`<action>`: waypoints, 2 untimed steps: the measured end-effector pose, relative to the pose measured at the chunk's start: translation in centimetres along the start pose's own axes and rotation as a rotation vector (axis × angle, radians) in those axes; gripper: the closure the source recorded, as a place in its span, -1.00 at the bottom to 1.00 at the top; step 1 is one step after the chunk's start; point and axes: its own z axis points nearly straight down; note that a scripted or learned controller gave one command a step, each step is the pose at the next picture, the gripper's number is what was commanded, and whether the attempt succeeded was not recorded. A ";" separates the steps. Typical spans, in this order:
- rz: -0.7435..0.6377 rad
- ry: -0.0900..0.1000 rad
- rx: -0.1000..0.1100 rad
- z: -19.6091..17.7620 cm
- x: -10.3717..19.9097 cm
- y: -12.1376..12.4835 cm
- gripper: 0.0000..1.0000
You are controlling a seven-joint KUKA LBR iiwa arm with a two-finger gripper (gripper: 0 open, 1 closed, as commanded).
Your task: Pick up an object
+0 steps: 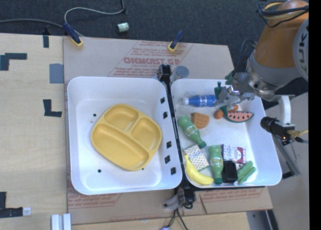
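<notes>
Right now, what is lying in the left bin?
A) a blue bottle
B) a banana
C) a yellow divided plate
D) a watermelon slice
C: the yellow divided plate lies by itself in the left bin, while the blue bottle, banana and watermelon slice all lie in the right bin.
</notes>
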 end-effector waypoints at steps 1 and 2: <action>0.000 0.001 0.000 -0.3 -0.4 -1.0 1.00; -0.001 0.001 0.000 0.3 4.0 -6.0 1.00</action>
